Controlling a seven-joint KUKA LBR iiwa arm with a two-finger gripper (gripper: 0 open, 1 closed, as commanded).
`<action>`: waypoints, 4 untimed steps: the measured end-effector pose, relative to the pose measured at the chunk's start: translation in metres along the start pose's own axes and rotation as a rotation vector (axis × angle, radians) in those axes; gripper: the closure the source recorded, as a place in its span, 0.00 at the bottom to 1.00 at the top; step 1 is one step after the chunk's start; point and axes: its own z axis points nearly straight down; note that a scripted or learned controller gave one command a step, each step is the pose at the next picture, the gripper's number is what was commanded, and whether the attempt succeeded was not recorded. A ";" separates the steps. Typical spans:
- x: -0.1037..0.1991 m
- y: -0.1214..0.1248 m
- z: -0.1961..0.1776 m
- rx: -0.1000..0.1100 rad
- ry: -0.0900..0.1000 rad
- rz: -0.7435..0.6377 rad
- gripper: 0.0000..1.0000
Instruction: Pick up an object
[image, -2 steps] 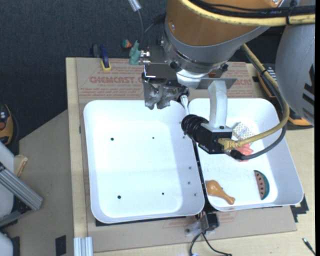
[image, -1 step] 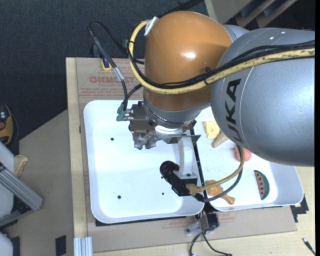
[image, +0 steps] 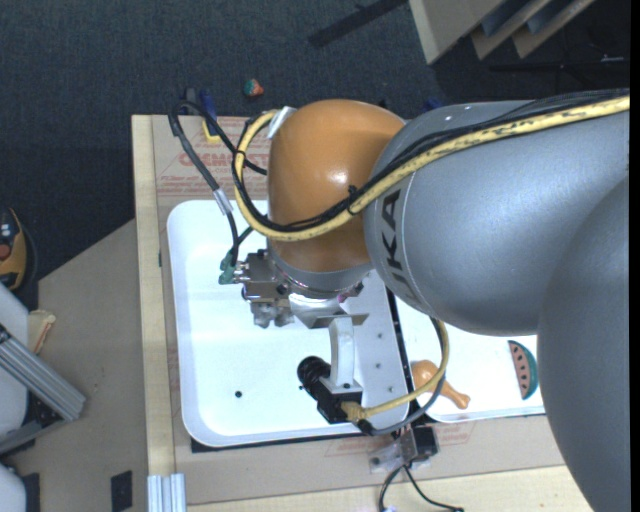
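Over the left bin (image: 200, 330), a shallow white tray on the wooden bench (image: 150, 300), the arm (image: 500, 200) hangs low and covers most of the tray's right half. Toward the left bin's near-left corner the floor is bare white, save for one small dark speck (image: 238, 393). Further right, above the bin's middle, sits the grey metal gripper (image: 268, 300) under the orange band (image: 320, 180), with a small green piece at its left side; it is seen from above, and the wrist hides its tips, so whether it is open, closed or has anything in its grasp cannot be told. A yellow-and-black cable (image: 300, 228) loops around the orange band. Just right of the gripper, a white bracket (image: 350, 355) with a black fitting (image: 320, 385) reaches down toward the left bin's near edge. Past the left bin's right wall, in the neighbouring bin (image: 500, 385), an orange object (image: 440, 382) lies half hidden under the arm; it may be a toy with a narrow neck, though too little shows to say. Further right of the left bin, by the arm's edge, lies a slice-shaped object (image: 524, 366), red with a teal rim. Both objects lie apart from the gripper.
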 end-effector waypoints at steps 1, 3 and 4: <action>0.000 0.031 -0.140 -0.027 0.011 -0.002 1.00; -0.016 0.023 -0.104 -0.001 0.002 -0.006 1.00; 0.001 -0.001 -0.026 0.000 0.001 -0.003 1.00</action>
